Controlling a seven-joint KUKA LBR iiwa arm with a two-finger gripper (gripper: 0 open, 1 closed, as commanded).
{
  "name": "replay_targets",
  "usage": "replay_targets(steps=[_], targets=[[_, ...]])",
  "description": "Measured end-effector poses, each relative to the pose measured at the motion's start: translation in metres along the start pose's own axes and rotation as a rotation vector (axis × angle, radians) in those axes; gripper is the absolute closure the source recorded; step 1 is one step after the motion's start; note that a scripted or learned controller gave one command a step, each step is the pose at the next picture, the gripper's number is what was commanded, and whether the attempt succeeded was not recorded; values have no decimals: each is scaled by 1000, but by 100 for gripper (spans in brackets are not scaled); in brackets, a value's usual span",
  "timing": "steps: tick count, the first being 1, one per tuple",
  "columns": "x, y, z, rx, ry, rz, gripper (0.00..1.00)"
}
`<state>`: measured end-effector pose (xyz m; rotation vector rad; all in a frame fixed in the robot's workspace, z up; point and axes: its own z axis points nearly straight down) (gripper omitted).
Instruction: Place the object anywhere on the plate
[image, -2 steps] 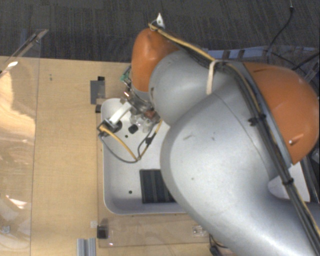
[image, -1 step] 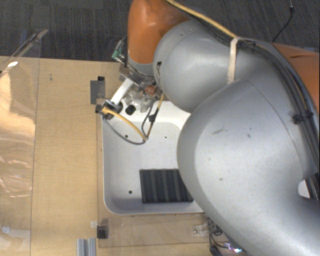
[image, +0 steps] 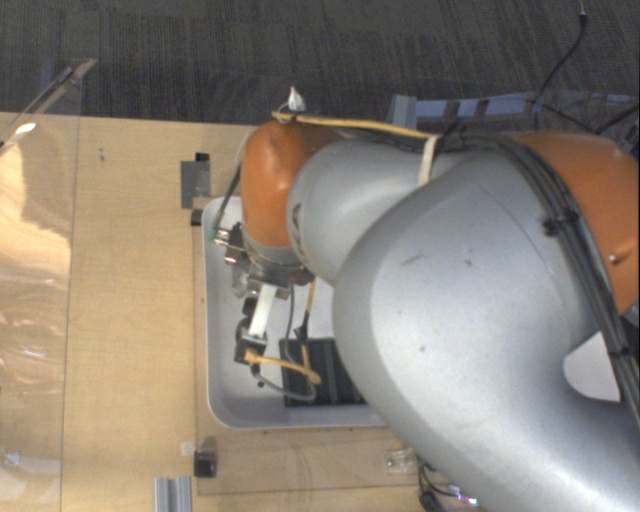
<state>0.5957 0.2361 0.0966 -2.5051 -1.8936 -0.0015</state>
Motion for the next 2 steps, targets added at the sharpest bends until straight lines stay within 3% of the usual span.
replay_targets(steps=[1,2], targets=[[-10,-18,5,-15,4,-449,100],[-22,-22,5,-20,4,-795,100]])
